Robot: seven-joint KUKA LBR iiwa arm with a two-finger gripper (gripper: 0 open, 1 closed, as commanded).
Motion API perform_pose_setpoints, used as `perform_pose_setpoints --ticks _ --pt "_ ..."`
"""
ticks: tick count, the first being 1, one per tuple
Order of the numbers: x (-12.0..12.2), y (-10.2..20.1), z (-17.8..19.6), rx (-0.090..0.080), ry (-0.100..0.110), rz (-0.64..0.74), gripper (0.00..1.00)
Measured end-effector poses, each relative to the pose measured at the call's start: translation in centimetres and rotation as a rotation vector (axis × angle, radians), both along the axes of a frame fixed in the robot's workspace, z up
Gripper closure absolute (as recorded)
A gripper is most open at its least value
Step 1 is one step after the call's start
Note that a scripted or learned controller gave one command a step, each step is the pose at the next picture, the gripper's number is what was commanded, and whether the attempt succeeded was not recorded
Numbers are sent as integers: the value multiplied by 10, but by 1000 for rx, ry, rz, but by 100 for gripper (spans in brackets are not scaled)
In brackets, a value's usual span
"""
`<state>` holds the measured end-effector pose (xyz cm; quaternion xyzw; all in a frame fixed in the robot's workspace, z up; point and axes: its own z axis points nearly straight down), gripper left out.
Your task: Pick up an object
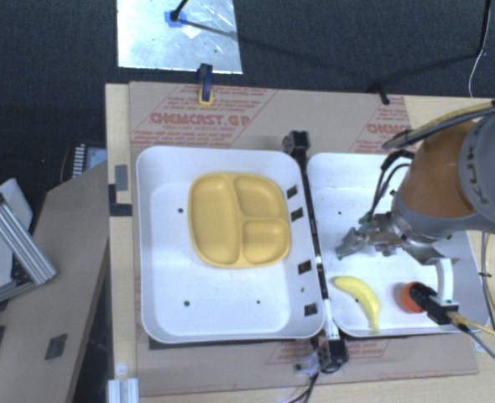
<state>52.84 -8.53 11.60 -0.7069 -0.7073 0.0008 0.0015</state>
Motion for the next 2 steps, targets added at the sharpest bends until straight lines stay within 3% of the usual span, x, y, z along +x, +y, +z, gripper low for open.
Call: perform_pose_setpoints --ticks 1,2 --pt "1 -1 13 -1 -5 -1 100" --pt "8 3 75 -2 -11 4 100"
